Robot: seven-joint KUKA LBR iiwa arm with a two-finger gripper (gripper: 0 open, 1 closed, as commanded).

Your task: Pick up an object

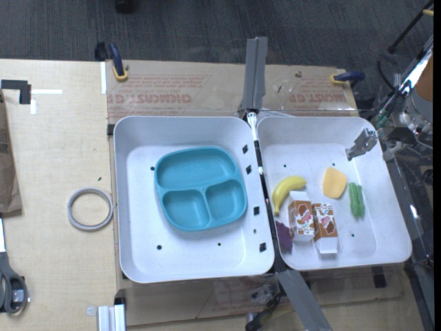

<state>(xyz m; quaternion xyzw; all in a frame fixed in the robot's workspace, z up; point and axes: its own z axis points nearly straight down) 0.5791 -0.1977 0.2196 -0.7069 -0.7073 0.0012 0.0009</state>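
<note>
Camera view
Left bin [131,205]: holds a blue three-compartment plate [201,189], lying flat near the bin's middle.
Right bin [386,205]: holds all the small objects, clustered in its lower half.
Banana [286,190]: yellow, curved, at the bin's 9 o'clock side, just above the cartons.
Cartons [313,225]: two small printed boxes side by side, touching, toward 6 o'clock in the bin.
Purple item [283,234]: small, dark, just left of the cartons near the bin wall; too small to identify.
Orange wedge [335,183]: yellow-orange, near the bin's centre, between banana and green piece.
Green vegetable [356,200]: narrow, upright in the frame, just right of the wedge, toward 3 o'clock.
Gripper [362,143]: at the bin's upper right corner, about 1 o'clock from the wedge; nothing sits between its fingers, and whether they are apart or together cannot be told.
Objects relative to gripper: the wedge and green vegetable lie nearest, at roughly 7 and 6 o'clock from it, apart from it; the banana and cartons lie farther toward 7–8 o'clock.
Bench, left side: a grey tape ring [90,208] and scissors [12,289].
</note>
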